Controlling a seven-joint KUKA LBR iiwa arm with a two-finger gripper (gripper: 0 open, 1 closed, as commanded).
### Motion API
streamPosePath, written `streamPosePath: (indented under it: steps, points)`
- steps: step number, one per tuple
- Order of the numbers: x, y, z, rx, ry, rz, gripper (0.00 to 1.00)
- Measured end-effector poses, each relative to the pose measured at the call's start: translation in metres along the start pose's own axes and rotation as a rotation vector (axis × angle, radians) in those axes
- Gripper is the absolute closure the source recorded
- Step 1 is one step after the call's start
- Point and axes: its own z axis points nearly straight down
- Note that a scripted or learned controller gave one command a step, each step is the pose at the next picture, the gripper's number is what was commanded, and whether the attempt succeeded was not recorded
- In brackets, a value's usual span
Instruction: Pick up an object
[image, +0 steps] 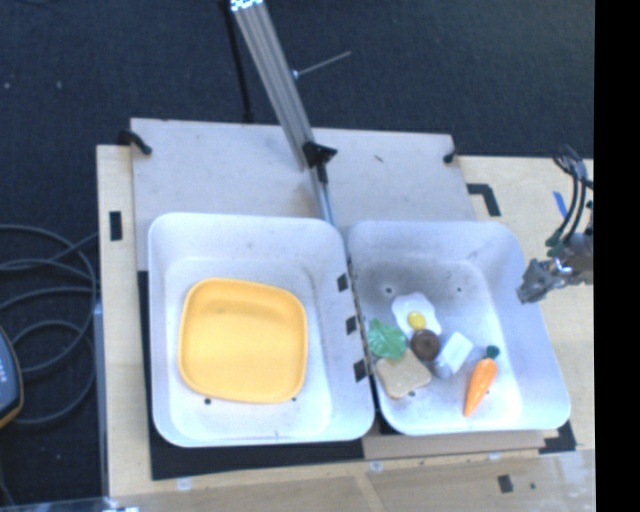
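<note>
The pale wooden table (120, 330) carries a grey board (240, 170) at its far part, and two shallow white bins sit side by side on it, touching along their inner walls. The right bin (530, 390) lies just beside the fingers (535, 280), below and to their left. The left bin (165, 250) sits well apart from them, further left. A black mat (160, 460) shows under the left bin's near edge.

One fixed camera looks down aslant on both bins (160, 300); arm enters right.

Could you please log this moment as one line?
gripper right of right bin, nothing held | carrot in right bin | yellow plate in left bin
</note>
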Motion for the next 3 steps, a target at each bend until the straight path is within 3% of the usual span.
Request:
streamPosePath:
  steps: [3]
  points:
    - [0.146,0.017,-0.001,0.004,0.003,-0.004,1.00]
